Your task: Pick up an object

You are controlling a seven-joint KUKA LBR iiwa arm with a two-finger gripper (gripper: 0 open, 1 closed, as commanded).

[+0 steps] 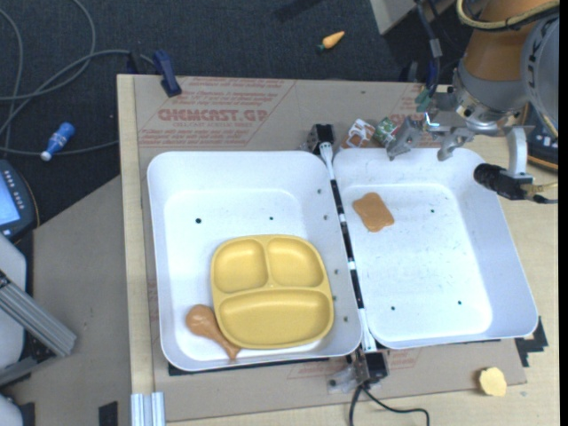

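Gripper [422, 143]: I see it above the far rim of the right bin [497, 238], under the orange band of the arm [506, 34]. The two fingers [397, 143] stand apart, with nothing between them.
Brown piece [374, 211]: it lies flat in the right bin, just in front of the gripper and a little to its left side in the view.
Yellow plate [271, 289]: it has three compartments and sits in the left bin [177, 238], well apart from the gripper.
Drumstick toy [209, 327]: it touches the near-left edge of the plate, the farthest thing from the gripper.
Small packet [373, 132]: it is on the bench just beside the gripper.
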